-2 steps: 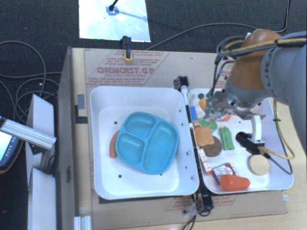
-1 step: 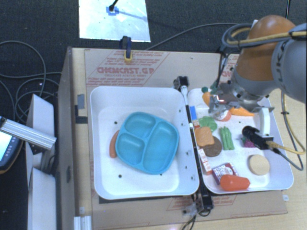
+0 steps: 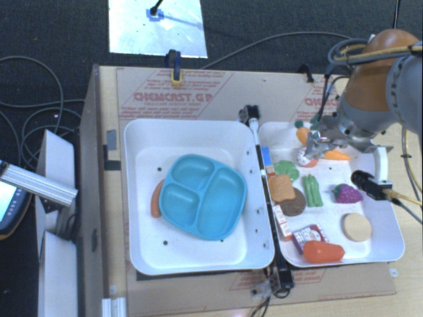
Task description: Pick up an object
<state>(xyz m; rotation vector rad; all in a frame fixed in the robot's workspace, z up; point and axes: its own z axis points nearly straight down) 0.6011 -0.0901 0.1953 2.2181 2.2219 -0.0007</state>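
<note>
Here the claw [image 3: 309,152] is being held low at the far end of the right bin [image 3: 390,243], where the small toy foods are gathered for picking. Whether it is apart or together cannot be told. Nothing is being seen between its tips. An orange piece [image 3: 302,135] is lying just beside it, a likely target. The green bean [image 3: 312,191], grape [image 3: 347,193] and biscuit [image 3: 357,226] are lying nearer. The blue plate [image 3: 202,195] is sitting in the left bin [image 3: 142,243], probably as a drop spot.

Smooth glossy blue plastic tray [image 3: 201,195], white matt plastic bins [image 3: 142,144], brown printed cardboard base [image 3: 198,91], shiny metal sheet [image 3: 158,18], dark rough carpet [image 3: 46,18]
</note>
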